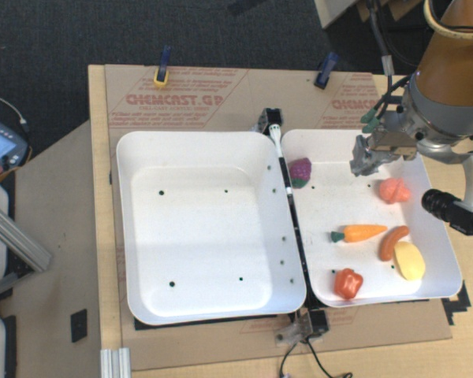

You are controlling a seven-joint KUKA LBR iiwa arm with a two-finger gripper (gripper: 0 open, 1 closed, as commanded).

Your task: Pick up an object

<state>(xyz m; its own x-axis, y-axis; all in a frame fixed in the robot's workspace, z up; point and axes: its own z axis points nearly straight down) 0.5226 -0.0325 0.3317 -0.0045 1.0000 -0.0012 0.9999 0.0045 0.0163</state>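
We see the bench [102, 211], a cardboard-covered board, bearing two shallow white bins side by side. The left bin [142, 290] shows bare white floor; the right bin [323, 144] holds the toy food. The grey arm [449, 69] reaches in from the right, its gripper [366, 164] hanging over the far part of the right bin, above bare floor; we cannot tell its jaw state. Just right of it lies a pink ball [392, 190]. Nearer sit an orange carrot [361, 233], a brown sausage [391, 242] touching a yellow lemon [409, 261], and a red pepper [348, 283]. A purple piece [299, 170] lies by the left wall.
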